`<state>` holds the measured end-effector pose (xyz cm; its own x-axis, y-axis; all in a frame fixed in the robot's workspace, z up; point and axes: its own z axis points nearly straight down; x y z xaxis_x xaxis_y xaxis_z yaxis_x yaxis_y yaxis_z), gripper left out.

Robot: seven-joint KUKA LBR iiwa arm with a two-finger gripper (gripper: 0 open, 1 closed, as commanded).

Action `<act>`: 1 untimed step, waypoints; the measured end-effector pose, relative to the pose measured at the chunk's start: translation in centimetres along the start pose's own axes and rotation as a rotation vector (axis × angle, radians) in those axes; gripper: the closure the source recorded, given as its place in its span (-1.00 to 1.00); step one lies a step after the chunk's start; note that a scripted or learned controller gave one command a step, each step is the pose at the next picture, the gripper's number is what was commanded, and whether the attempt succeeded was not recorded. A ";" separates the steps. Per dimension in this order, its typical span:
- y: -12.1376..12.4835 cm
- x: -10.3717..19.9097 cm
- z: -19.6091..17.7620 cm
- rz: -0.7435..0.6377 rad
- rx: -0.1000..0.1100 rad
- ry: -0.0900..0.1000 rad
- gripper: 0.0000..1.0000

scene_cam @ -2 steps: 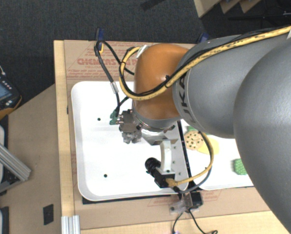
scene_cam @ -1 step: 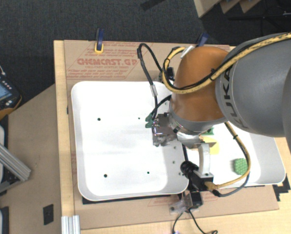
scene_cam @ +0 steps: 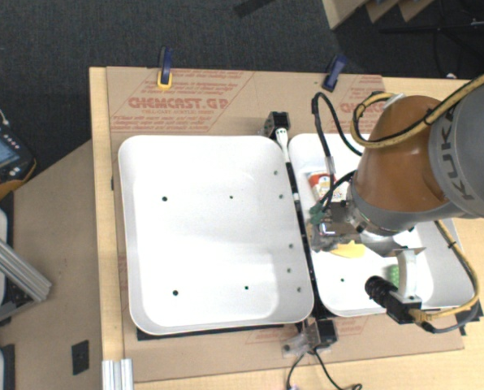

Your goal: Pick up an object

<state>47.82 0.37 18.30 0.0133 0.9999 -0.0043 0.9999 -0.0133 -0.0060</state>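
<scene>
Whether the gripper (scene_cam: 330,224) is standing wide or narrow I cannot tell, because the grey and orange arm (scene_cam: 404,169) is covering most of it from above (I am seeing only some metal parts under the wrist). For the same reason I cannot tell if it is holding something. It is hanging low over the right bin (scene_cam: 347,297), close to the wall where this bin is meeting the left bin (scene_cam: 201,234).

A yellow object (scene_cam: 349,250) is lying on the floor of the right bin just beside the gripper, toward the near edge of the bench and a little to the right; whether the two are touching, I cannot tell. A red and white packet (scene_cam: 319,184) is lying near the gripper on its far side, with one end going under the arm.

The left bin is sitting directly to the left of the gripper, and small dark dots are showing on its white floor. Both bins are resting on a brown board (scene_cam: 185,96) with red printed letters. A blue clamp (scene_cam: 165,62) and a second blue clamp (scene_cam: 334,70) are gripping the far edge of this board, well apart from the gripper.
</scene>
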 end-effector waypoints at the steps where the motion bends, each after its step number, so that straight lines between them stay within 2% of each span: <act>1: 0.2 -7.3 -0.1 -0.008 -0.007 0.002 1.00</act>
